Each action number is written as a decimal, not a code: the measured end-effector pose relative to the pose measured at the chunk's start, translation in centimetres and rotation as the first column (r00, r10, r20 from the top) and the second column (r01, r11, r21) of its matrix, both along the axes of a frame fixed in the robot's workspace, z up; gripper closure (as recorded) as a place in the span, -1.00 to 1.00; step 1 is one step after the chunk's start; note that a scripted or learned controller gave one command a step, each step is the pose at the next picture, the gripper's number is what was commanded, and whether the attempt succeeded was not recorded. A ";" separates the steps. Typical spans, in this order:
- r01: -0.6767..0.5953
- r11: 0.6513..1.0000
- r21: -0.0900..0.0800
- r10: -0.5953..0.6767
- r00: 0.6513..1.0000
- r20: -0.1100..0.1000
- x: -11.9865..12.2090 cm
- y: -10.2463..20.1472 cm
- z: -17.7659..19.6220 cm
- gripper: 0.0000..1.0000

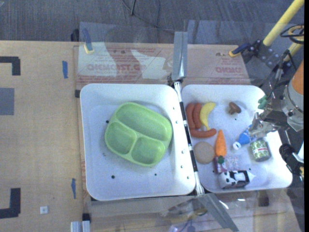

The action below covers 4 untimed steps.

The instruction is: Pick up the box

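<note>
The box (234, 178), a small black-and-white carton, lies on its side near the front edge of the right bin (280, 178). My gripper (258, 125) hangs over the right side of that bin, above and to the right of the box and well apart from it. It sits just above a small bottle with a blue cap (243, 139) and a green-labelled jar (260, 150). Nothing from the bin shows held in it.
The right bin also holds two red sausages (194, 116), a banana (207, 113), a brown piece (234, 108), a carrot (220, 143), a tan disc (204, 152) and a dark small item (219, 165) touching the box. A green divided plate (138, 134) lies in the left bin (91, 168).
</note>
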<state>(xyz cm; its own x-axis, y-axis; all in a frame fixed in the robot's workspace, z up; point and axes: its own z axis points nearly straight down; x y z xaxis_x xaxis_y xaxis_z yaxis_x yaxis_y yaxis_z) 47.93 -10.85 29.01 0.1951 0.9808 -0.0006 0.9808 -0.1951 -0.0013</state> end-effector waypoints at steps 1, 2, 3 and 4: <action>0.076 0.997 0.000 -0.076 0.997 0.001 6.5 6.8 1.1 1.00; 0.403 0.915 -0.001 -0.403 0.915 0.002 6.8 -5.8 14.5 1.00; 0.324 0.946 -0.001 -0.324 0.946 0.003 7.7 -4.6 14.5 1.00; 0.319 0.948 -0.003 -0.319 0.948 0.005 7.8 -4.4 15.5 1.00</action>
